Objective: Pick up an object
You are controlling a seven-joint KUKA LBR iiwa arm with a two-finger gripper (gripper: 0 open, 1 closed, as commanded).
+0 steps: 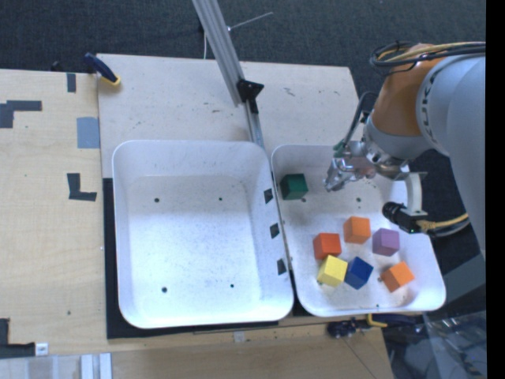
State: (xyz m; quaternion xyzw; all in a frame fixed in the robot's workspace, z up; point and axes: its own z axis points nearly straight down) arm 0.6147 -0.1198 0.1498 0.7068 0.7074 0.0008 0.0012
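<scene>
The right bin [316, 158] holds several coloured blocks. A green block [294, 185] lies near its far left corner. Toward the front lie a red block [327, 245], an orange block [357, 229], a purple block [385, 241], a yellow block [332, 271], a blue block [358, 272] and a second orange block [398, 275]. My gripper [338, 177] hangs over the far part of this bin, right of the green block and above the cluster, with nothing visibly held.
The left bin [126, 164] sits beside the right one, with a shared rim between them. A slanted metal rail [225, 50] crosses the bench behind the bins. A blue and yellow tool [102, 68] lies at the bench's far left.
</scene>
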